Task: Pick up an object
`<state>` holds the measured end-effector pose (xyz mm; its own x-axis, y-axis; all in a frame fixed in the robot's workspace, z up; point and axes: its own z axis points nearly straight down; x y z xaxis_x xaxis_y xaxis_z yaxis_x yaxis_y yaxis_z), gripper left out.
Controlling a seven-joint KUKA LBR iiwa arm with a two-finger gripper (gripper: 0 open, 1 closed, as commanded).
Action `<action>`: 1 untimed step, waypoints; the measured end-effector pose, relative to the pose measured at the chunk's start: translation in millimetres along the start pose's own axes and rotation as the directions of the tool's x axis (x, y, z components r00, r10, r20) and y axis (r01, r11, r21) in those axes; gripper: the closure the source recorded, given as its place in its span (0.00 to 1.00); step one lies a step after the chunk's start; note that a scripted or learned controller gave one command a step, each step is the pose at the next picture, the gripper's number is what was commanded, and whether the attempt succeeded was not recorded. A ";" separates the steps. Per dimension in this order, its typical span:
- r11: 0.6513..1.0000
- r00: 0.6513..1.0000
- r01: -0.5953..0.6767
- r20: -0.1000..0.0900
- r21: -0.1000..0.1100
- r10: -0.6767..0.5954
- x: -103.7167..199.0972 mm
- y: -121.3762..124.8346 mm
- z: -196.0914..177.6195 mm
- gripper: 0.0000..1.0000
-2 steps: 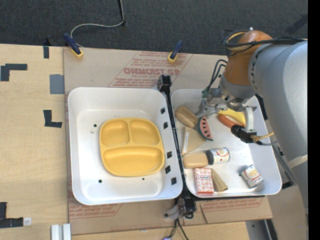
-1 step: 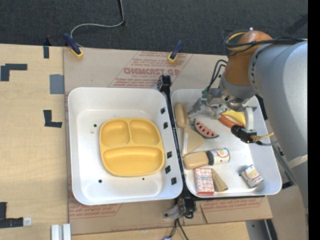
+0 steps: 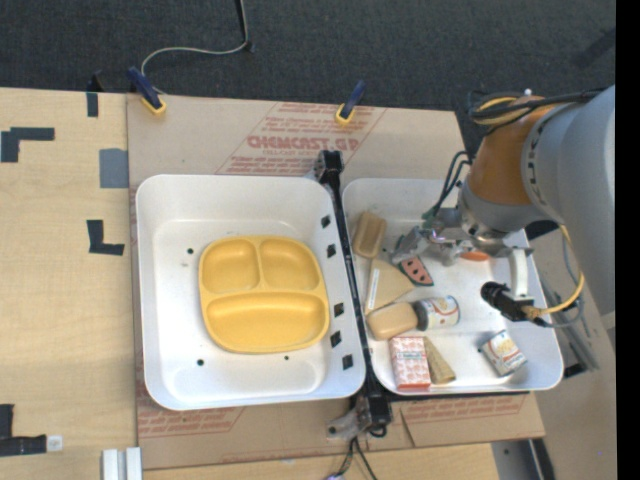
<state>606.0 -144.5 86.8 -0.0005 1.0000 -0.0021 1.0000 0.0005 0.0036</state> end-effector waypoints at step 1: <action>1.000 1.000 0.000 0.000 -0.002 0.000 25.5 -55.5 -0.3 0.00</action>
<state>550.4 -119.0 86.8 -0.0002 1.0000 -0.0024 1.0000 0.0002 0.0055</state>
